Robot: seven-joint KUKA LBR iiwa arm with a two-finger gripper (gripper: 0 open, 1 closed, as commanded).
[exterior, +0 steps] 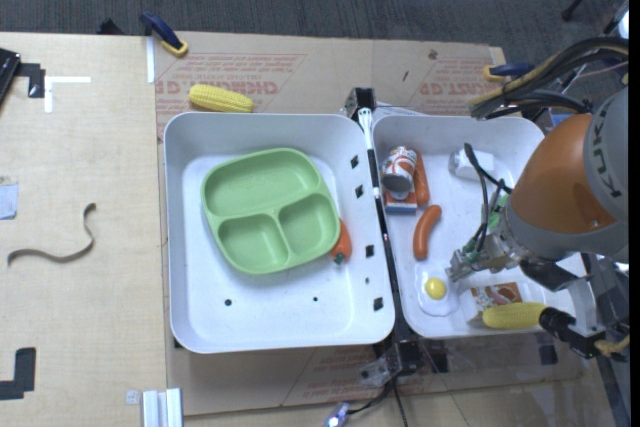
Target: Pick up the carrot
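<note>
Cardboard (pixel 300 67) red print unreadable (mirrored?); carrot (pixel 343 242) beside green tray (pixel 270 209); jaws state indiscernible.

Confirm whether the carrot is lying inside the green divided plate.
No. The carrot lies on the left bin's floor, against the outer right edge of the green divided plate.
</note>
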